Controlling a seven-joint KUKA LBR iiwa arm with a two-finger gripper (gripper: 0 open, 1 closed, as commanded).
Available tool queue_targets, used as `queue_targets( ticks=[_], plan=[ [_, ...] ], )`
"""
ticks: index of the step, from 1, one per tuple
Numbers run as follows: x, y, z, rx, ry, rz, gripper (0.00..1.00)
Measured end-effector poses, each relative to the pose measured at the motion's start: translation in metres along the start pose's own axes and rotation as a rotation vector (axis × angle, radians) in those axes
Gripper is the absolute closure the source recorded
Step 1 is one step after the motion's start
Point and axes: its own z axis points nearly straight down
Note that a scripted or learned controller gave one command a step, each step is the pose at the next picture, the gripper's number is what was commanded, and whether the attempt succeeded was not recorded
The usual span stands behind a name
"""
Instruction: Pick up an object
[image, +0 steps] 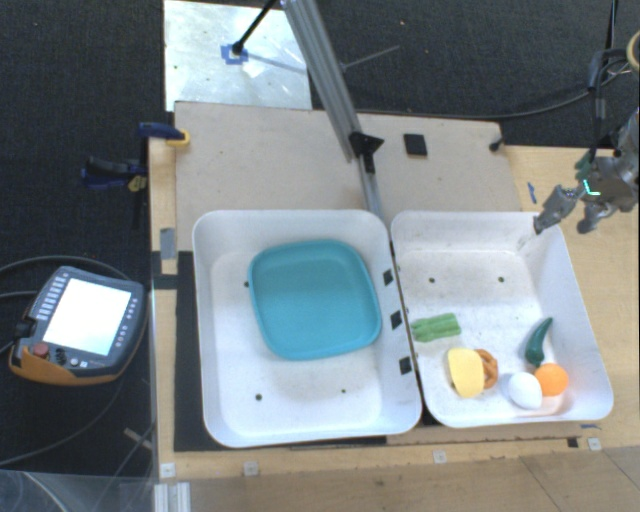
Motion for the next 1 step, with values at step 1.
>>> queue_targets(
  ticks=[1],
  plan=[
    [0.0000,0.0000,0.0000,0.000,0.000,0.000,0.00]
  ],
)
